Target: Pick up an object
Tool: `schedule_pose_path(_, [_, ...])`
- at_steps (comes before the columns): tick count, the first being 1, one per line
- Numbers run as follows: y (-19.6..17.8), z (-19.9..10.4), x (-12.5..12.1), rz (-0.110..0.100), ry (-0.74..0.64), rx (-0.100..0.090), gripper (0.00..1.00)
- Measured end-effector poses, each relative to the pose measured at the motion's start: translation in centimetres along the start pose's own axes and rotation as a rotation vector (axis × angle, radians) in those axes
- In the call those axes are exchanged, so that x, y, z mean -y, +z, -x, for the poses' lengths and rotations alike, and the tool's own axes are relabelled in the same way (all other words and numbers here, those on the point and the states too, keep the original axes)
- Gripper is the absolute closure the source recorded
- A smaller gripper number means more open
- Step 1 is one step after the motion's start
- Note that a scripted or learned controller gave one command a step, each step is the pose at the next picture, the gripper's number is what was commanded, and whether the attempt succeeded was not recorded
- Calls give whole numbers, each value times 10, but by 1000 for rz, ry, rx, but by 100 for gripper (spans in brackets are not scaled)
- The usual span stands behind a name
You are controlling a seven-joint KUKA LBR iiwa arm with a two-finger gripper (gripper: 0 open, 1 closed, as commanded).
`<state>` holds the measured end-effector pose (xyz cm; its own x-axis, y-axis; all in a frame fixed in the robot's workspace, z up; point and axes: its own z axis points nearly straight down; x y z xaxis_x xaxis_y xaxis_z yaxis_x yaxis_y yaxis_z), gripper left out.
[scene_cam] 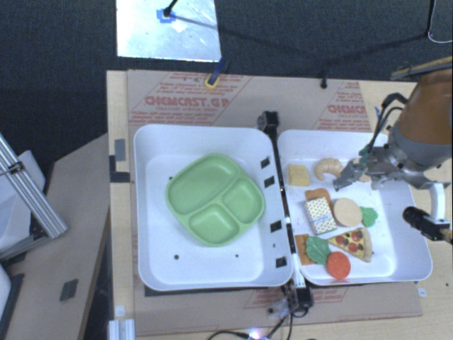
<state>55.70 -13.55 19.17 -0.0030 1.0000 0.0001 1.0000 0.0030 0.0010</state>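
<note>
The gripper (352,176) hangs over the upper part of the right bin (407,257), at the right of the frame, its dark tips pointing left. Whether those tips are spread or pressed together cannot be told from this slant. Just left of them, touching or nearly so, lies the croissant (328,166); nothing shows between the tips. Left of the croissant sits a pale yellow cheese square (299,174).

Below these, in the middle of the right bin, lie a patterned cracker box (320,214), a round tan biscuit (347,212) touching its right side, and a small green broccoli piece (368,216) further right. Lower still lie a pizza slice (353,244), a green leaf (318,248) and a red tomato (338,265) (the leaf partly overlaps an orange piece beneath it).

The left bin (159,257) holds one green divided plate (215,199) with three compartments, set at a tilt near its middle.

Both bins, two in all, rest side by side on a brown printed cardboard sheet (185,98) covering the desk (117,105). Beyond it, at the top of the frame, dark carpet (56,48) carries a shiny silver square panel (168,18). At the left edge stands a metal rail (25,190).
</note>
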Motion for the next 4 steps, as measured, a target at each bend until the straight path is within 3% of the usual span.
schedule_pose_path(2, [85,5,2,-2,2,-1,0])
schedule_pose_path(3, [102,4,-2,6,0,-4,0])
schedule_pose_path(4, [88,4,-5,17,1,-2,100])
